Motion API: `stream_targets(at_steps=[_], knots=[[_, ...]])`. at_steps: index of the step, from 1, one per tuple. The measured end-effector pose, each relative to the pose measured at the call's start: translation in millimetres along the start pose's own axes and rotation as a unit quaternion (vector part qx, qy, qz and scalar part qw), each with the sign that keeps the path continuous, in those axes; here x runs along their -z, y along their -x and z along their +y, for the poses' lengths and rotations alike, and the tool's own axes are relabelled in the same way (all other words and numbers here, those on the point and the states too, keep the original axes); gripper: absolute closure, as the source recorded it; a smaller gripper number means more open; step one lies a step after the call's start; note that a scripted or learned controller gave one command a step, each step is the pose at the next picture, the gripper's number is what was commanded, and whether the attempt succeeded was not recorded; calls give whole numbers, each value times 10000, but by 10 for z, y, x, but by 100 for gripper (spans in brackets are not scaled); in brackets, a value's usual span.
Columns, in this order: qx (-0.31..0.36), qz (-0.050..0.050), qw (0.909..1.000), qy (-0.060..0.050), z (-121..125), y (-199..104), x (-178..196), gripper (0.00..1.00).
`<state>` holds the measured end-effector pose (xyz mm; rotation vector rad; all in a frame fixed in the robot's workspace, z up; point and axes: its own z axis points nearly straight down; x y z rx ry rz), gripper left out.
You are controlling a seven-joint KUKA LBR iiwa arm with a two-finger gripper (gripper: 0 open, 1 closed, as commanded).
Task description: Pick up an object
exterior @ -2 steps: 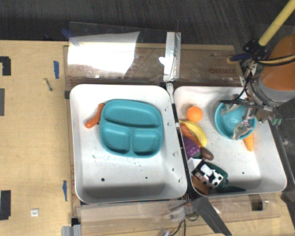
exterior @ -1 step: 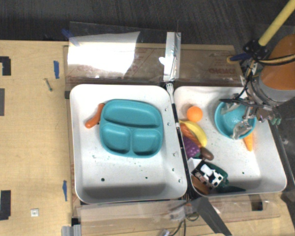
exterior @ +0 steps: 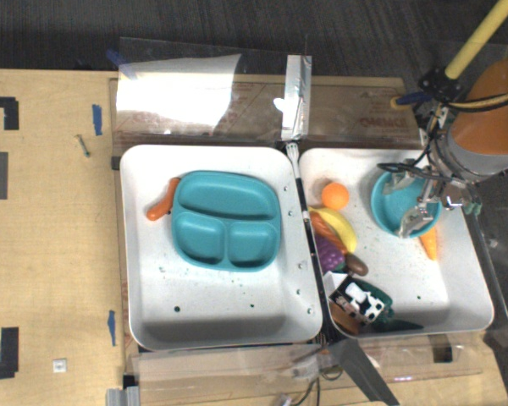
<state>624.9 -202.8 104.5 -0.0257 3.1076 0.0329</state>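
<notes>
Right bin (exterior: 466, 299): pincer (exterior: 420, 216) sat over teal bowl (exterior: 392, 208); its state could not be told. Orange (exterior: 335, 195), banana (exterior: 337, 227) lay beside. Left bin (exterior: 144, 303): teal tray (exterior: 227, 220).

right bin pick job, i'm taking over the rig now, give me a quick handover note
Tool: down in the right bin, over the teal bowl; whether it grips anything can't be told.
Right bin items: orange ball, banana, purple grapes, black-and-white toy, small orange piece beside the bowl.
Left bin: teal divided plate, orange carrot-like toy at its left edge.
Done: nothing visibly lifted.
Left: secure a grasp, lift an object.
</notes>
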Motion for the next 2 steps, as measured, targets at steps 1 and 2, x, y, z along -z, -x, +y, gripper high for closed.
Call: stream_targets(at_steps=[1,2], knots=[[-580,-44,9983,-88,34,-29,8,0],[-873,-53,9961,-77,14,-27,6,0]])
